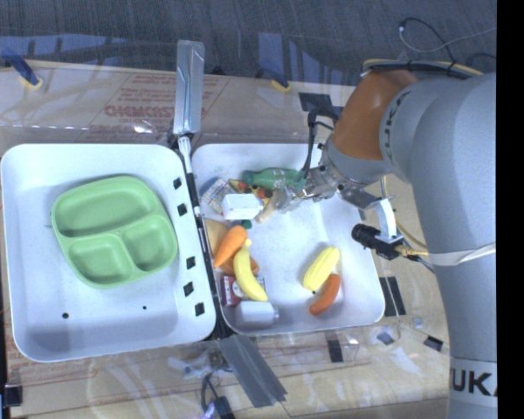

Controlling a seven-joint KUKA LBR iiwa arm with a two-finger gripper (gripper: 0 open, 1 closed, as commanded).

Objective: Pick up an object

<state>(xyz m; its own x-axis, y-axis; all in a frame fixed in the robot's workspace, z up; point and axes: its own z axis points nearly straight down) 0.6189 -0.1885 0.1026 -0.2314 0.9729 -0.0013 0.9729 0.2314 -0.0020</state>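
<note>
My gripper (286, 195) is low in the right bin (358, 234), at its upper middle, among a cluster of small items. Right beside it lie a green object (269, 178) and a white box (242, 205). The gripper touches or overlaps this clutter, and I cannot make out anything held. Further forward in the bin lie an orange carrot (230, 244), a yellow banana (250, 279), a yellow corn cob (320, 269) and a small orange-red piece (327, 295).
The left bin (35, 312) holds a green divided plate (113, 230). A black-marked divider (192, 234) separates the bins. The grey arm with its orange band (367, 120) spans the right bin's right side. A small white block (255, 312) lies at the front wall.
</note>
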